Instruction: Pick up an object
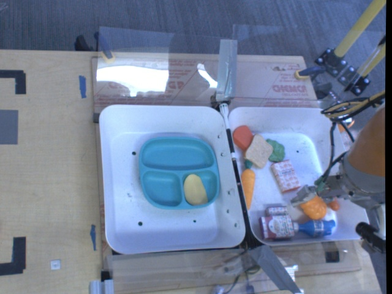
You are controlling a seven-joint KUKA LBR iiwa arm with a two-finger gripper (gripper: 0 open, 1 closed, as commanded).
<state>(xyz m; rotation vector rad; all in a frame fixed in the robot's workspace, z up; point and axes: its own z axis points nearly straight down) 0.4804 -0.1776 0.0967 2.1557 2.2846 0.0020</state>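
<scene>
Orange round plastic fruit (314,208) at right white bin's (306,141) near-right corner: my jaws above it, state unclear. Step: approach. Next: descend, close.

1. Orange object (314,209): rounded, bright orange, and you see it in the right bin's near right part, at the pincer (310,196).
2. Contact: it lies just above the blue-capped bottle (316,228); whether it is gripped you cannot tell.
</scene>
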